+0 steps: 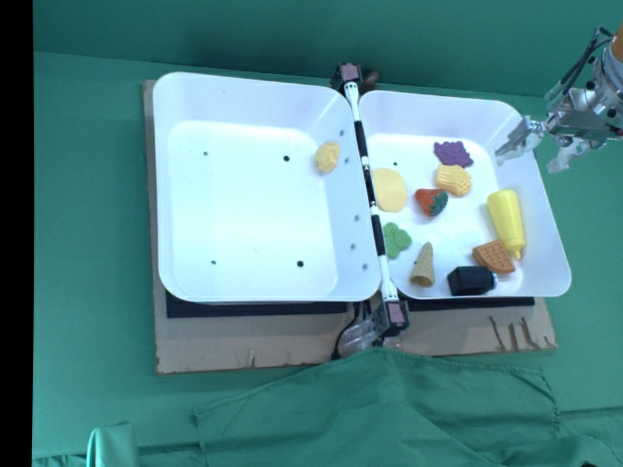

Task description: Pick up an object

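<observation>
The gripper (pixel 538 150) has two pale grey fingers, splayed apart, below a silvery metal body. Dark cables run along the wrist. An orange band shows at the top edge.

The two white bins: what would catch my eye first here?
Probably the right bin, crowded with small bright toy foods: a yellow bottle, purple grapes, a strawberry, an ice-cream cone. The left bin holds one yellow piece near the divider. The end effector hangs over the right bin's far right corner, holding nothing.
</observation>
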`<state>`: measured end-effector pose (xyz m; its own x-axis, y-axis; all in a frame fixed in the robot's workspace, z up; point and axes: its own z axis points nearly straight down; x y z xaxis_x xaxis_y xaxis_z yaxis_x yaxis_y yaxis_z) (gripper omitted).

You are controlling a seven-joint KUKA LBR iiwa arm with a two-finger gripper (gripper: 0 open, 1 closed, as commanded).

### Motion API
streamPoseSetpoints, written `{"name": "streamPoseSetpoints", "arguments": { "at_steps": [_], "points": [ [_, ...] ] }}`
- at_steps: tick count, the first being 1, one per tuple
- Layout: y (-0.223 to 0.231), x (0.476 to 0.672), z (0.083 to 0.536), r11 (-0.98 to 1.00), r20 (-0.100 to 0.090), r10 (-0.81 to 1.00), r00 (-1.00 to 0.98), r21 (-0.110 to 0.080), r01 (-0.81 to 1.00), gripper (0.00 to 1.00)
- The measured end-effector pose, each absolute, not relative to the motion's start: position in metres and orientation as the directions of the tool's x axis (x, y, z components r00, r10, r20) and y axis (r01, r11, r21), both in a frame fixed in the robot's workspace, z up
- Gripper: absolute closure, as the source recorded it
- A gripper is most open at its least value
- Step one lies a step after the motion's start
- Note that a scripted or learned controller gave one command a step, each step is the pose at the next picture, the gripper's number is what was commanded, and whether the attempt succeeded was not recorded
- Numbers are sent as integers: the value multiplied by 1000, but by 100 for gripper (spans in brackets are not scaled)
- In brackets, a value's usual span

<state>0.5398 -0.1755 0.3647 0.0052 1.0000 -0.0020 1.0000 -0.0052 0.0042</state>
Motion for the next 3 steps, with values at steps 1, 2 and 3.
{"name": "streamPoseSetpoints", "arguments": {
  "at_steps": [1,2,3],
  "points": [
    [-148,556,266,-2,0,1000,2,-4,1000,0],
    [-157,610,186,-1,-3,1000,1,1,1000,0],
    [-159,610,205,-6,-5,1000,6,12,1000,100]
  ]
}}
